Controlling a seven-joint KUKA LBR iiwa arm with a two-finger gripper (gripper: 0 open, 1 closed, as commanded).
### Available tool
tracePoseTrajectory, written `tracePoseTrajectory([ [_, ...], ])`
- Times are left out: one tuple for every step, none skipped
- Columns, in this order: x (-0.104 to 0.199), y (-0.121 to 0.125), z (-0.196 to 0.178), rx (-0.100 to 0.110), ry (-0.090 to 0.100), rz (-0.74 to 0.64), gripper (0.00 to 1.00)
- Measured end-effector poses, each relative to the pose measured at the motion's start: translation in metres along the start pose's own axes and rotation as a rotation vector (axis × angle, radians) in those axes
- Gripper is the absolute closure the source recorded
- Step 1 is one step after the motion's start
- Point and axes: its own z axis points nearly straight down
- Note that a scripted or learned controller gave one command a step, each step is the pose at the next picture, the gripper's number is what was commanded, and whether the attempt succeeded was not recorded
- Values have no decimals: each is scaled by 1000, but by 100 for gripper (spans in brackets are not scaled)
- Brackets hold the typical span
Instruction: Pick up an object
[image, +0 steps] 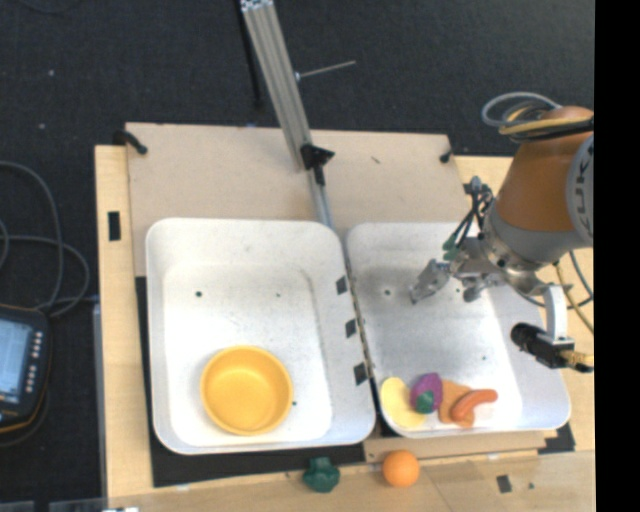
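Hovering above the right bin, the gripper, fingers spread and holding nothing, is well apart from the small, probably light, slippery toy carrot at the bin's front edge, best pinched across its middle.

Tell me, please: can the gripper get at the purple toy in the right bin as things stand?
Probably yes. The gripper hangs over the right bin, and bare floor lies between it and the purple toy. But the toy is crowded at the near wall, touching the yellow piece and orange piece.
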Motion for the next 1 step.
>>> tracePoseTrajectory([
  [0,0,0,0,0,1,0],
])
